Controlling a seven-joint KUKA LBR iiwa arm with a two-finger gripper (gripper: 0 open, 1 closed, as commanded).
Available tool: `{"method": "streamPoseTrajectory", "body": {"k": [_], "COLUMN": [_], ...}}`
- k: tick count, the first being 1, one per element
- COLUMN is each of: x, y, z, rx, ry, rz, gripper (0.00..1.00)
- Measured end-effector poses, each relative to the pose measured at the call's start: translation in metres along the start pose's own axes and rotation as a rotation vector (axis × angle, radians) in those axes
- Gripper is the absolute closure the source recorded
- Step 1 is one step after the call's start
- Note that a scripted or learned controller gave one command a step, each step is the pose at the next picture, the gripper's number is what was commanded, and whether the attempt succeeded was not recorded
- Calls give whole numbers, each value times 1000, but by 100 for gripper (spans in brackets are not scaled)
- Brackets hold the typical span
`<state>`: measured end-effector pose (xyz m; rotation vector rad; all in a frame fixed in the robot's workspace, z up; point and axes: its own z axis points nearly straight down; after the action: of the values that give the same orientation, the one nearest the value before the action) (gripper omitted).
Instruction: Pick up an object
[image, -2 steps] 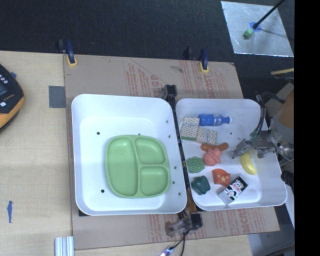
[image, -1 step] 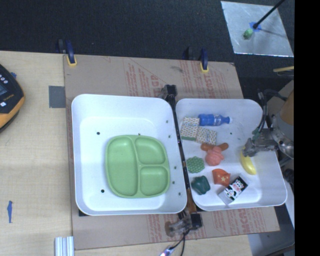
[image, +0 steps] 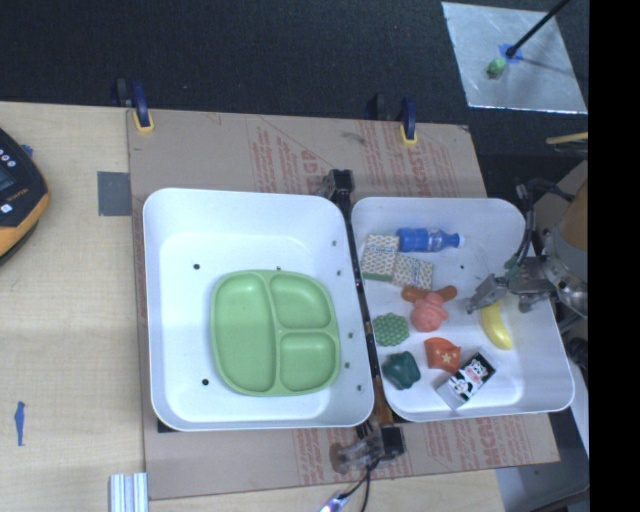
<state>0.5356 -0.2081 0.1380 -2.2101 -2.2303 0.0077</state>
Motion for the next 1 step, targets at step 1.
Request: {"method": "streamPoseTrajectory", "body": {"k": [1], "x": [39], "y": [24], "z": [46], "rx": [-1], "ry": [2], "rz": [3], "gripper": [0]}}
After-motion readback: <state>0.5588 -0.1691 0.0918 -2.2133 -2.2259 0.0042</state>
